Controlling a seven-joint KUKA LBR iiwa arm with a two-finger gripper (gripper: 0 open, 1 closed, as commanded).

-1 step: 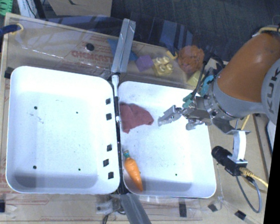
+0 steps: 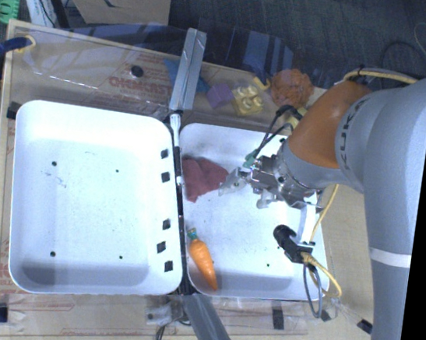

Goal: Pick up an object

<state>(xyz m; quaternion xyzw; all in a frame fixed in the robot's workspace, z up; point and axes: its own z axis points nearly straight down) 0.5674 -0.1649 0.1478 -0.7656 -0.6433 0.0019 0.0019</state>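
Note:
In the right bin [image 2: 261,278], a dull maroon soft object [image 2: 200,176] lies against the upper left wall. An orange carrot [image 2: 202,260] with a green tip lies near the bin's lower left corner. My gripper [image 2: 247,190] hangs over the middle of the right bin, just right of the maroon object. Its fingers are spread open with nothing between them. One fingertip [image 2: 229,183] is close to the maroon object's right edge; I cannot tell whether it touches.
The left bin [image 2: 23,178] adjoins the right one along a ridge with black clips [image 2: 168,206]. Behind the bins lie a brown lumpy object [image 2: 292,83], a yellow toy [image 2: 248,98] and a purple block [image 2: 220,94]. A black plug with yellow cable [image 2: 291,244] hangs below the wrist.

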